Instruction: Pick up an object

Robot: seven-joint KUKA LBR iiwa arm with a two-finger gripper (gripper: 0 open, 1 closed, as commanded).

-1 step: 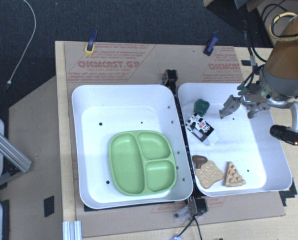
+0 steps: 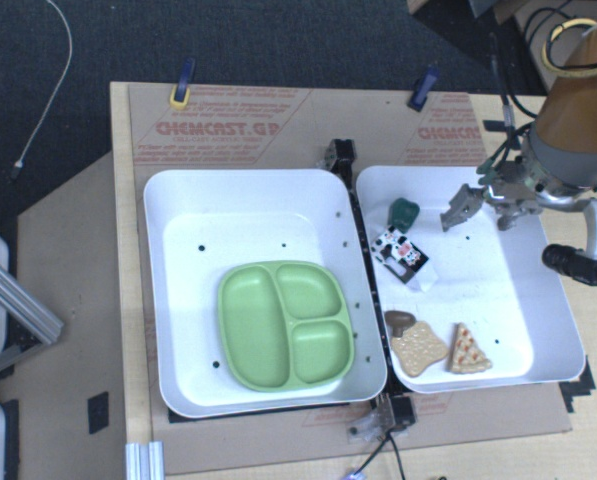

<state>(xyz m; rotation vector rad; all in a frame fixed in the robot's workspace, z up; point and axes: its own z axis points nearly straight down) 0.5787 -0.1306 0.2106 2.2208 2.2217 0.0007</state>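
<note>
Where fingers spread, pincer [image 2: 483, 211] right of green object [image 2: 404, 211].

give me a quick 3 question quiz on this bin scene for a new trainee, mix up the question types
1. True or false: the green divided plate lies in the same bin as the pizza slice toy.
2. Multiple choice: which object lies nearest the gripper? A) green toy B) cracker toy C) pizza slice toy
3. Fill in: the black-and-white toy lies in the ____ bin as the camera sees it.

Key: 1 false; 2 A; 3 right
</note>
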